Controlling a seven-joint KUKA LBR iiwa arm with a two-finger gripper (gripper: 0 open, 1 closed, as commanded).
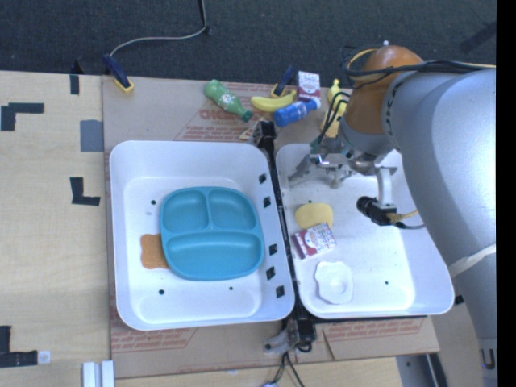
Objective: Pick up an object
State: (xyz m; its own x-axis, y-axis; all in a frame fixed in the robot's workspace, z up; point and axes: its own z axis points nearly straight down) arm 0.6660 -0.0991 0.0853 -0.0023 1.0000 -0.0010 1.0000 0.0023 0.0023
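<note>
One fixed camera looked down at a slant from above the worktop [48,216], taking in both white bins [129,216], with the arm [451,135] entering from the right.

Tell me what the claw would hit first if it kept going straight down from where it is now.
Probably the bare floor of the right bin near its back edge. The claw points down there, and the yellow piece lies nearer the camera, though depth is unclear.

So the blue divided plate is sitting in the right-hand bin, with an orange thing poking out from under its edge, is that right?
Not quite. The camera view shows the blue divided plate in the left bin, not the right one. The rest holds: an orange thing pokes out from under its left edge.
</note>
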